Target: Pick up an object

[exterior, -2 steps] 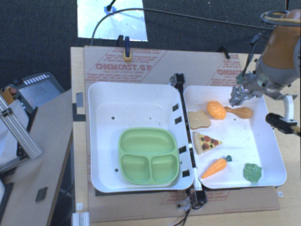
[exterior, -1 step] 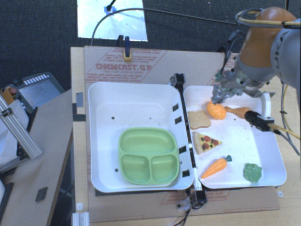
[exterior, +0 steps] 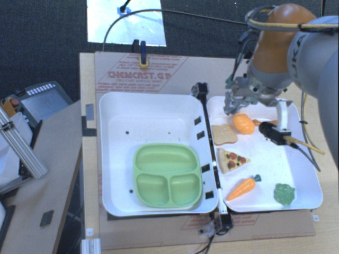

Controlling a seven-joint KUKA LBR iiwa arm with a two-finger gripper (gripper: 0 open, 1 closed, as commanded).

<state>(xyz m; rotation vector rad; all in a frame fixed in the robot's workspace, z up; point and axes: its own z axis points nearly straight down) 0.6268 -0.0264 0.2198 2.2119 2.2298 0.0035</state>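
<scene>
Orange fruit [exterior: 243, 124] in the right-hand bin [exterior: 299, 165], far-left quarter, resting on the bin floor. Gripper [exterior: 232, 108] just beside it on the far-left side, low over the bin. Touching the fruit or a hair off: cannot tell. Open or closed: cannot tell from this angle, and the same goes for any hold on the fruit. Grey arm [exterior: 315, 46] with orange band [exterior: 278, 36] reaching in from upper right, wrist pointed down.

Bread slice [exterior: 224, 135] just left of the fruit, flat, close to the bin's left wall. Pizza slice [exterior: 233, 160] next toward the camera, flat, point toward the right. Carrot [exterior: 241, 188] near the front-left corner, lying at a slant, green top up and to the right. Green broccoli-like lump [exterior: 284, 193] front right, well apart from the carrot.

Left-hand bin [exterior: 153, 118] alongside, edge to edge with the right one. Row of black clips [exterior: 202, 137] along the join. Green three-compartment plate [exterior: 168, 174] lying flat in its front half.

Cardboard sheet [exterior: 140, 74] with red print under both bins. Blue-and-yellow clamp [exterior: 142, 53] on its far edge. Shiny pale sheet [exterior: 126, 14] further back on dark flooring. Tan side table [exterior: 53, 157] off to the left.
</scene>
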